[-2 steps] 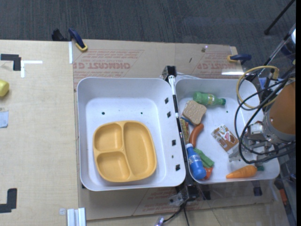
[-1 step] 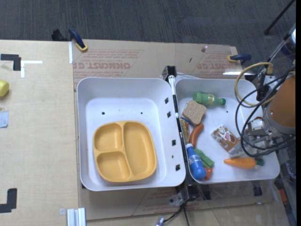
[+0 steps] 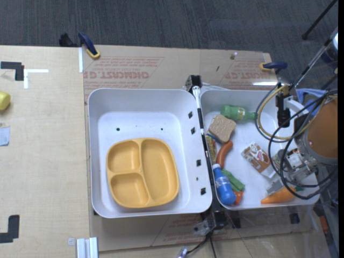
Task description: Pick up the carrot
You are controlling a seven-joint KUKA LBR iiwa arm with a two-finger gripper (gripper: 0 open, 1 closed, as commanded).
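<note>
The gripper (image 3: 288,177), its opening impossible to judge, hovers above the carrot (image 3: 277,196) in the right bin's (image 3: 252,102) near-right corner; descent and closing come next.

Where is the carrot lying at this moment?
The carrot lies in the right bin, near its front right corner, just below the hand and right of the blue bottle.

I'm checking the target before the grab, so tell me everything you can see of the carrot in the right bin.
The carrot is a small orange cone, smooth and plastic-looking like a toy. It lies flat on the floor of the right bin, near its front right corner, pointed tip toward the left and thick end toward the arm. Cables and the wrist overlap the thick end, so what touches it there is unclear.
</note>
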